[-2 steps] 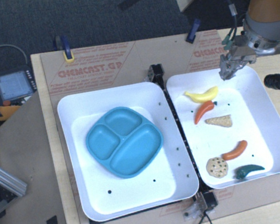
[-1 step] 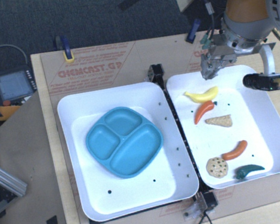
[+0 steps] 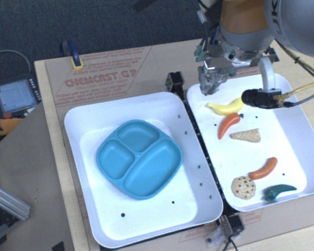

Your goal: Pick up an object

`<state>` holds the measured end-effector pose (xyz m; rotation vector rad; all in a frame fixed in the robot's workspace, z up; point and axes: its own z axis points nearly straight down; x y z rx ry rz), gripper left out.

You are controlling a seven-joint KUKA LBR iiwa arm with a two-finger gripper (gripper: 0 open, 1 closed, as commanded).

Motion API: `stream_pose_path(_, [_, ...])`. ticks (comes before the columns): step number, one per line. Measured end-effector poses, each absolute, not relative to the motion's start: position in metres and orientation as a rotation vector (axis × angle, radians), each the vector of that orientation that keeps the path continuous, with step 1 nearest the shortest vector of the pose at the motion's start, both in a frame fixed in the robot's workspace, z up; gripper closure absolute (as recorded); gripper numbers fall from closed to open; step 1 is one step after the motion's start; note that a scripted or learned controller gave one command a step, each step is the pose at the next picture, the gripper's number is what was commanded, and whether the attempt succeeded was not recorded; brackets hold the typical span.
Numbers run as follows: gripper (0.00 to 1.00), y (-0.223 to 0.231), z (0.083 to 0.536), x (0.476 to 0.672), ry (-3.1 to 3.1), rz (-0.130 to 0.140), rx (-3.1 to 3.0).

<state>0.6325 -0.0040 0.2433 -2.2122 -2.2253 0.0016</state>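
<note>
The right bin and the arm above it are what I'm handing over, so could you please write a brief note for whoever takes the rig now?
Gripper: hovering over the far left corner of the right bin, nothing seen between its fingers.
In that bin: banana, red pepper, wedge-shaped cracker, sausage, cookie, green pepper.
Left bin: blue divided plate.
Done: no pick yet.
Left: grasp one item; the banana lies nearest.
</note>
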Motion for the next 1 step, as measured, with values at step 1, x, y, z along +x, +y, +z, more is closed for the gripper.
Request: stream_pose_path(1, [1.00, 0.0551, 0.2470, 0.6359, -2.228, -0.004, -2.215])
